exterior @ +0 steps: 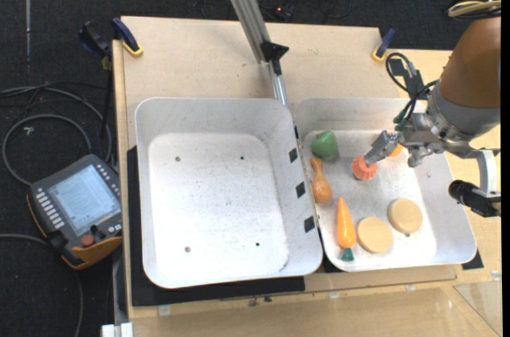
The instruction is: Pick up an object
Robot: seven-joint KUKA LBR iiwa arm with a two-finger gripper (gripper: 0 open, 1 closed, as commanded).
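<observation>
Gripper [396,146] low over right bin [446,248], poised for pick; whether fingers open or clenched, cannot tell. Likely target, red-orange piece [364,167], just beside left finger, not gripped.

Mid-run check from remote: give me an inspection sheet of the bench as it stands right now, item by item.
Surface: wooden bench bearing a left bin and a right bin, side by side.
Job's things: all in the right bin: green piece, red-orange piece, tan bottle-shaped piece, carrot, two tan discs.
Clutter: nothing seen in the left bin.
Gripper: gripper hangs over the right bin, by the red-orange piece; grasp not confirmed.
Cables: black cable loops at the wrist; more cables on the floor.
Surroundings: teach pendant on the floor at left; metal pole slanting to the bins.
</observation>
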